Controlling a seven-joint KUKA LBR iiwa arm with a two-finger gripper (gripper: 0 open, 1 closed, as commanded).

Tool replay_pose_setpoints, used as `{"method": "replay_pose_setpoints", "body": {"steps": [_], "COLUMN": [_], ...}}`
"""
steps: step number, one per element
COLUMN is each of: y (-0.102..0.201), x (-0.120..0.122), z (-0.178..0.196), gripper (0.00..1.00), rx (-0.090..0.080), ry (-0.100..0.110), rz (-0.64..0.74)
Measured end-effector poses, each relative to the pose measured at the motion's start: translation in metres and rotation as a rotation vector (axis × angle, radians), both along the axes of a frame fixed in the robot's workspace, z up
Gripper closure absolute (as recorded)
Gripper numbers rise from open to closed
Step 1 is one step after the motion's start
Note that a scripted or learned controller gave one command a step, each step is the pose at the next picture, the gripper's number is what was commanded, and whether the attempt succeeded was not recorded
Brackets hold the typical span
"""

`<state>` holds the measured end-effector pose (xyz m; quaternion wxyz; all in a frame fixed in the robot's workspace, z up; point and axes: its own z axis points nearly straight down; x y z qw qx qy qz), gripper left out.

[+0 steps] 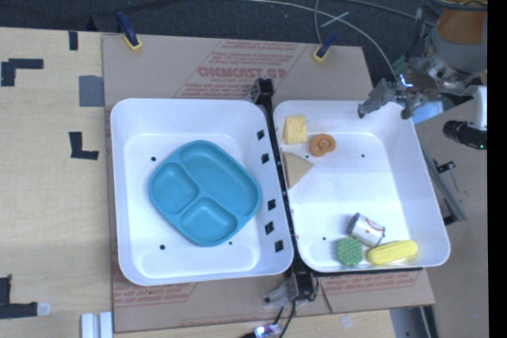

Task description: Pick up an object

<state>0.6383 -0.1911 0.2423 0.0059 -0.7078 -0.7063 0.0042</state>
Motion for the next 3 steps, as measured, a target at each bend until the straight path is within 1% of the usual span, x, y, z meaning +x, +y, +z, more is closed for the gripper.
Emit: {"method": "replay_pose_setpoints", "body": {"steps": [1,2,3], "y": [0.001,0.004,0.014], "x": [0.003,0.008,0.009], "z": [0.009,-0.054,-0.104], "gripper": [0.0,0.0,0.0], "rx": [-0.003,-0.003,-0.003], "ry": [-0.013,-0.009,-0.009], "rz": [0.004,0.005,0.005]}}
